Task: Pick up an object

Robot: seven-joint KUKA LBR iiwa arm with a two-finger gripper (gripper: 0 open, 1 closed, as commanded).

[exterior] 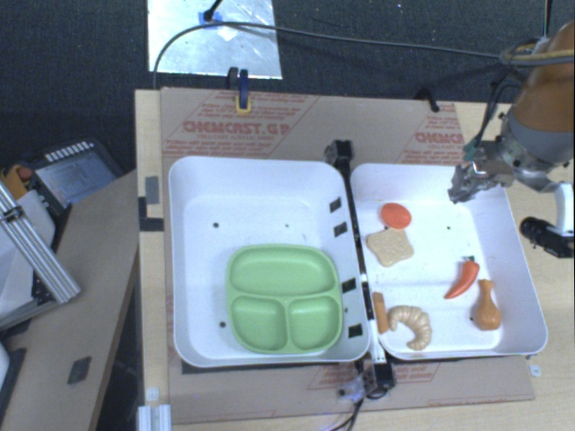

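From the camera view I see my end effector (464,185) hovering over the right bin's (512,241) far right corner; whether it is apart or together, I cannot tell. The nearest target, the red tomato (395,215), sits left of it, so I'd shift left and descend centred.

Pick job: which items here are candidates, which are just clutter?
Candidates, all in the right bin: tomato, toast, chili, croissant, pear, carrot stick; gripper above that bin's far corner.

Clutter: green tray in left bin, clamp, foil sheet.
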